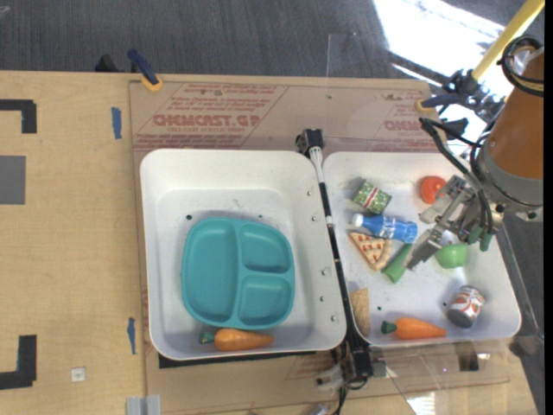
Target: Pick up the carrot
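Tabletop (69, 232): tan board running wide to the end effector's left, black marks and blue tape on it; dark floor beyond.
Arm (523, 137): orange band, cut off at the right edge.
Left bin (164, 188): well left of the end effector, holding a teal divided tray (238, 271).
Right bin (510, 309): the end effector hangs over its right half.
End effector (445, 232): grey metal and cables tangled together, so I cannot tell if it's spread or closed.
Carrot (415, 327): below the end effector, apart, at the near wall; long axis nearly left-right, green top left, tip right.
Second carrot (238, 339): far left, by the tray's near edge.
Blue bottle (389, 227): just left.
Green piece (451, 255): right beneath, partly hidden.
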`<state>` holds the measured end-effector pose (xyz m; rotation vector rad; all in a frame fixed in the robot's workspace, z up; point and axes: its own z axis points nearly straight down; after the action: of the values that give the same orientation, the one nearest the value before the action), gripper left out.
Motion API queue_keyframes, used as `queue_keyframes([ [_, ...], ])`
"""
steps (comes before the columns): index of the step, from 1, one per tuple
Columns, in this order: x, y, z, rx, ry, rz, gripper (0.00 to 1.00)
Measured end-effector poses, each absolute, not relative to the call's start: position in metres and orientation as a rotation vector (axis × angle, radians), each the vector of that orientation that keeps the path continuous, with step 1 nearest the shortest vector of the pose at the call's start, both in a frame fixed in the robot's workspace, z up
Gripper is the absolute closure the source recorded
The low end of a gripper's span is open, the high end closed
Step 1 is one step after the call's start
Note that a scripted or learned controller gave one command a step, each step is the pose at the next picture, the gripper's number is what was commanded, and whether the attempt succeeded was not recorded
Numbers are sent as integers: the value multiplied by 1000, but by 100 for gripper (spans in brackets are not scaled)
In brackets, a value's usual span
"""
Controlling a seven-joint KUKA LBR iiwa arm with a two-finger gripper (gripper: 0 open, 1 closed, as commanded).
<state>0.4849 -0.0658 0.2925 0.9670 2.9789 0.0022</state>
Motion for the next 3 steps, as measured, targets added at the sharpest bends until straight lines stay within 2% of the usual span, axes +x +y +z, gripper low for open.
queue_keyframes([
  [1, 481, -50, 269, 148, 3134, 3, 0],
  [2, 480, -143, 257, 119, 3132, -6, 0],
  [3, 483, -84, 284, -163, 3123, 0, 0],
])
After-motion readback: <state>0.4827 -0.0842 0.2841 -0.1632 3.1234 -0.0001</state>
